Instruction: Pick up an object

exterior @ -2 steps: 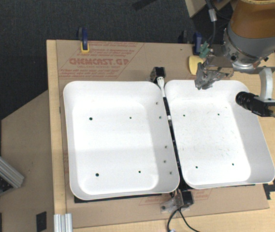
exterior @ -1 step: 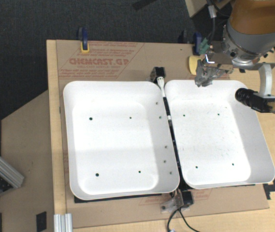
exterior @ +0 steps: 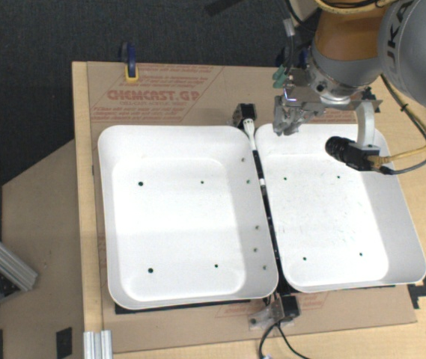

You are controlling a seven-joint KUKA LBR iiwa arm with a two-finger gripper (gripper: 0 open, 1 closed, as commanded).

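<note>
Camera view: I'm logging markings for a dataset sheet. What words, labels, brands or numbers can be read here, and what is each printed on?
"CHEMCAST GP": red print on the brown board under the two white bins, near its far edge, left of centre.
Smaller red print beside and below it on the same board: too blurred to read.
Dark letters on the grey arm, upper right: cut off and curved, not readable.
</note>
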